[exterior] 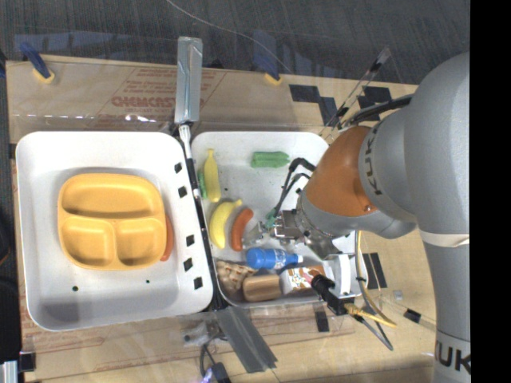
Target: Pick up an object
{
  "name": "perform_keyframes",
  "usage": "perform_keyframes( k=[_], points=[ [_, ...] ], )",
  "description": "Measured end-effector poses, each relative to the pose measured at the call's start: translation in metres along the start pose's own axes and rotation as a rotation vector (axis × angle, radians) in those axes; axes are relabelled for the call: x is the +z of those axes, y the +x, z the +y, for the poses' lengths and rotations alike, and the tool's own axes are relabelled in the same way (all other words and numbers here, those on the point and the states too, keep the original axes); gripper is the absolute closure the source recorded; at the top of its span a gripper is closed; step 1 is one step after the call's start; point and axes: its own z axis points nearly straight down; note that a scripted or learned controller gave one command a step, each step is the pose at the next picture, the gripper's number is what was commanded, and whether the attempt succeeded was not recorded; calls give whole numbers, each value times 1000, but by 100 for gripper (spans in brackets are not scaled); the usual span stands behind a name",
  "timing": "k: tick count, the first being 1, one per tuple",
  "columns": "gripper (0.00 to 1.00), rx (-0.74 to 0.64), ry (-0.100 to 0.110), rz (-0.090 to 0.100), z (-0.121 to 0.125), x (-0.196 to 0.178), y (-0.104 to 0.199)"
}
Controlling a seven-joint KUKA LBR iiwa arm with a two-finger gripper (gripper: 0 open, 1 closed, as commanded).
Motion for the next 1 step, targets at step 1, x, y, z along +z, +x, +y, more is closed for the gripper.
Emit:
perform_keyframes(
  k=[1],
  points=[
    [0,-233,-7,-1,-24,3,13]
  ],
)
